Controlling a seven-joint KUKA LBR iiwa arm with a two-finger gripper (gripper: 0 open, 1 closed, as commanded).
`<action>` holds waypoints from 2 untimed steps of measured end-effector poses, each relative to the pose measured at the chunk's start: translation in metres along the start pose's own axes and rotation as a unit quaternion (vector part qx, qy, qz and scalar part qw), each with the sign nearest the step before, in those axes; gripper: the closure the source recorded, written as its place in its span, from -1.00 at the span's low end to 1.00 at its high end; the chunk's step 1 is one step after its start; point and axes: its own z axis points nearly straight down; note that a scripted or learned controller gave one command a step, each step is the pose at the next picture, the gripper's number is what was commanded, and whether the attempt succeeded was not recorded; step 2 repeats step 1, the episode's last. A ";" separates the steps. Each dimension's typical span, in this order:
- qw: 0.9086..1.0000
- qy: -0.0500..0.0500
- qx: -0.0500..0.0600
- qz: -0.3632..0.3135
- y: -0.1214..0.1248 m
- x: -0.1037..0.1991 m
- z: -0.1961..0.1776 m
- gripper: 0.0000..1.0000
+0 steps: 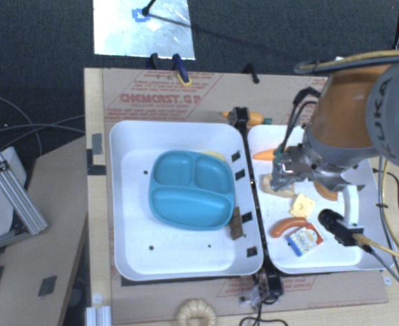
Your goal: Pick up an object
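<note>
In the left bin [131,250] a blue divided plate [189,189] lies near the middle, with a small brown piece [236,224] just beside its right edge, close to the wall between the bins. In the right bin [284,258] an orange carrot [263,155] lies at the upper left, and the end effector [281,178] sits low just below it over a pale item [270,187]; whether it is open or closed cannot be told. Further right and nearer the camera lie a sausage [289,227], a yellow cheese wedge [302,204] and a blue and red packet [304,239], close together.
</note>
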 end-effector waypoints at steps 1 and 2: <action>1.000 0.000 -0.001 -0.002 0.014 0.007 0.007 1.00; 1.000 0.000 -0.001 -0.002 0.014 0.007 0.007 1.00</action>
